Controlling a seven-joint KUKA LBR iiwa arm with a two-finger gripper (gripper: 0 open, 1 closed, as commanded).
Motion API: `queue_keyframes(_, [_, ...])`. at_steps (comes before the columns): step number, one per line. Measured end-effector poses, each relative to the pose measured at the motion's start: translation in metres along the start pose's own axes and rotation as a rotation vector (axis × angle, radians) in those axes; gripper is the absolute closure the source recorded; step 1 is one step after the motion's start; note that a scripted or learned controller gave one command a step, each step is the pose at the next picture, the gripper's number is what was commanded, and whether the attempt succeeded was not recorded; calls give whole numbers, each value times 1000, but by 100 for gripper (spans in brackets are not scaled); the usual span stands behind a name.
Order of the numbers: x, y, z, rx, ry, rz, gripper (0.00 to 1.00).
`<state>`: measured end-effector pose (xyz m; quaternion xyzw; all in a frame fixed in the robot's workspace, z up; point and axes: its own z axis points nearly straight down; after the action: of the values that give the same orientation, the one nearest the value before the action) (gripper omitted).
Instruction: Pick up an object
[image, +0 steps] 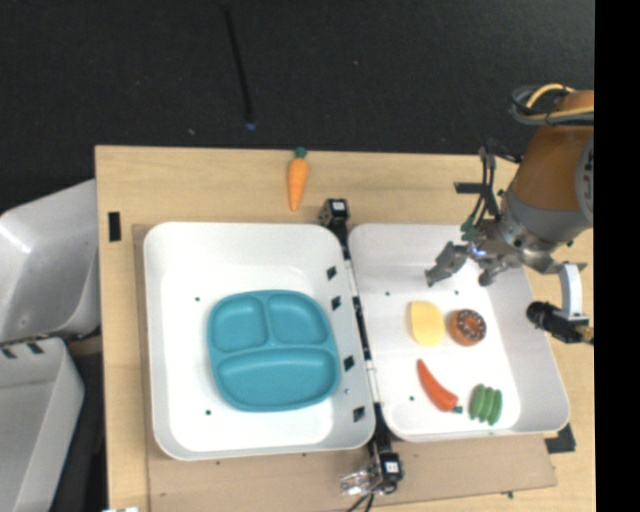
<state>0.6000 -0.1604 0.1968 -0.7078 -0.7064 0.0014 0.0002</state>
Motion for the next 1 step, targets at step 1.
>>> queue_keyframes(1, [2,-10,56,2,1,-1,0])
